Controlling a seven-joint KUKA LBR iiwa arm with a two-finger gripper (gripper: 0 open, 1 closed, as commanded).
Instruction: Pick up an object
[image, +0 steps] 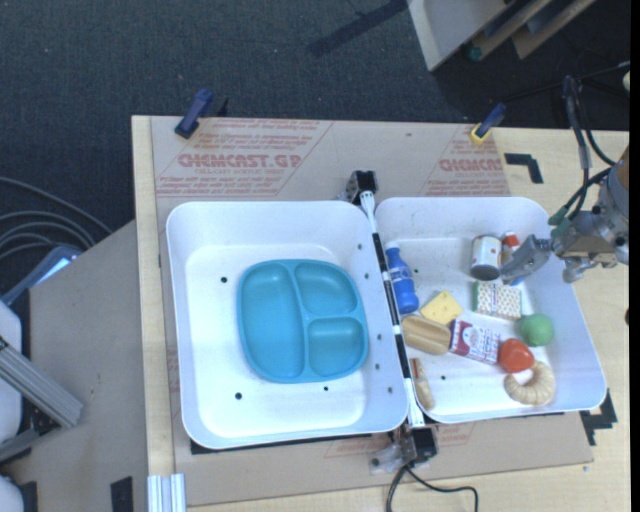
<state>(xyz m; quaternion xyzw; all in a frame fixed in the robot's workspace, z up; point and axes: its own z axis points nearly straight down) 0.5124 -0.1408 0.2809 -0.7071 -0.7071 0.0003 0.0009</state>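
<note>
At the right edge of the frame, the grey metal robot arm (610, 225) shows as a blocky wrist section with pale, brushed-looking faces and darker recesses. Thin black cables (578, 120) loop down to it from the upper right of the frame. From the wrist projects the slim grey two-finger end effector (520, 262), with a small spot of teal-green on the wrist housing just behind it.
</note>
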